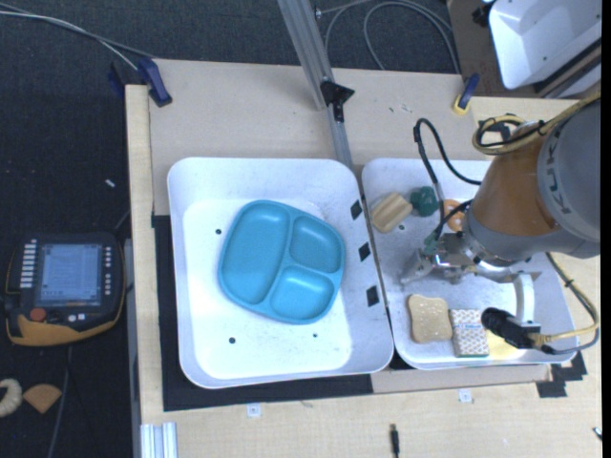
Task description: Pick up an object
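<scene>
Reaching low into the right bin [401, 346], the arm [520, 194] apparently hides its pincer [434, 260].

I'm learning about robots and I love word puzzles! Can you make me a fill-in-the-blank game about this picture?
1. The blue divided plate lies in the ____ bin of the camera view.
2. The blue plate has ____ compartments.
3. The robot arm has an ____ band above its wrist.
4. The end effector is over the ____ bin of the camera view.

Missing words: left, three, orange, right
</scene>
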Available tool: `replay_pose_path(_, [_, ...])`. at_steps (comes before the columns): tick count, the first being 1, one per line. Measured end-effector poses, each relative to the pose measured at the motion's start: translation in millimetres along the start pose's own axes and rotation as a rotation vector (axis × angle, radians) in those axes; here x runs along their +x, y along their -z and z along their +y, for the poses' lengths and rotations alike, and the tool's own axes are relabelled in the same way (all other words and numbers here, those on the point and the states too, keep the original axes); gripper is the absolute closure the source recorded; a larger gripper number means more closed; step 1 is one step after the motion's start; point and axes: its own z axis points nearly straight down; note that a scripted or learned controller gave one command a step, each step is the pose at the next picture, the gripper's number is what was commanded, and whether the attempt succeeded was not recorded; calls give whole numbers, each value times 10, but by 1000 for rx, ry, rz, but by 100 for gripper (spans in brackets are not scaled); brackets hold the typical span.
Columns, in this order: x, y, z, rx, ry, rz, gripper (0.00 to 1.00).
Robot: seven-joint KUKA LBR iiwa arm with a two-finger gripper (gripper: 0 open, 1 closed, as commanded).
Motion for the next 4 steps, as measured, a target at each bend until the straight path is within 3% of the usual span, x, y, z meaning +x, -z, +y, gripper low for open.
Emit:
replay_pose_path(1, [-16, 125, 19, -8, -1, -4, 100])
replay_pose_path(4, [43, 1556, 124, -7, 2, -2, 100])
